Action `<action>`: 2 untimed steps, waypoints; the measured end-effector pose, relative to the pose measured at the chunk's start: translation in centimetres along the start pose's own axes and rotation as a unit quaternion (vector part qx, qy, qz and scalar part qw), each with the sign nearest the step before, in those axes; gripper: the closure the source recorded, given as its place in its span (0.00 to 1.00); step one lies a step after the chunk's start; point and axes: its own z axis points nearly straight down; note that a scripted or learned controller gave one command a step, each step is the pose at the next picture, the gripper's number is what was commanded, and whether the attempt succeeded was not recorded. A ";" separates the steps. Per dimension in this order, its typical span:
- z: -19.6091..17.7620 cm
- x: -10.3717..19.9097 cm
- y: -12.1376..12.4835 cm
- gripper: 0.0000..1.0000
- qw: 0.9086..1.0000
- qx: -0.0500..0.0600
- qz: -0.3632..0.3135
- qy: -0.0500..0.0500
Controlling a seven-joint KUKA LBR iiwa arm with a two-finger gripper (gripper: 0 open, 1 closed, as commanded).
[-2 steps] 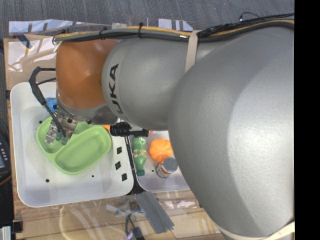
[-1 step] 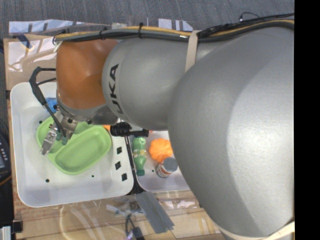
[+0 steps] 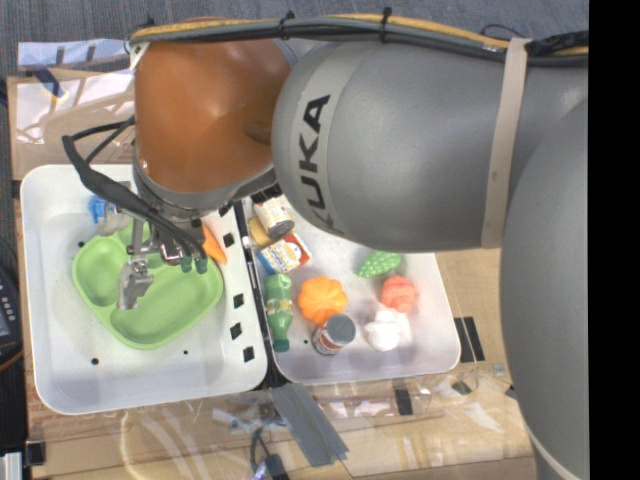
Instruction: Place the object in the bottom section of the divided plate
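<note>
Taking the green divided plate (image 3: 150, 293) as the landmark: it lies in the left white bin (image 3: 60, 358), which rests on the worktop (image 3: 420, 418). Nearer the camera than the plate, grey tape strips (image 3: 310, 428) lie on the worktop's front edge.

To the plate's right, in the right white bin (image 3: 440, 343), the nearest things are a small can with a dark lid (image 3: 333, 334) and a white lumpy toy (image 3: 385, 330). A little farther sit a green bottle-like toy (image 3: 278, 308), an orange pumpkin-like toy (image 3: 322, 299) and a pink-red round toy (image 3: 398, 291). Farther still lie a green textured piece (image 3: 380, 263), a small printed packet (image 3: 283, 256) and a small jar (image 3: 273, 218).

Over the plate's middle hangs the pincer (image 3: 135, 283), its metal fingers pointing down just above the green surface; whether it is released or clenched cannot be told, and nothing is visible between the fingers. An orange piece (image 3: 214, 242) sits at the plate's upper right edge, a blue thing (image 3: 98, 209) just beyond its far left rim. The arm (image 3: 400, 138) looms above.
</note>
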 end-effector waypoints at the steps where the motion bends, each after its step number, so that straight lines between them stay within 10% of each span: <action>1: -7.9 -1.1 -2.9 0.00 0.973 0.000 -0.232 -0.001; 2: -10.0 -4.7 -1.5 0.00 0.973 0.000 -0.230 0.000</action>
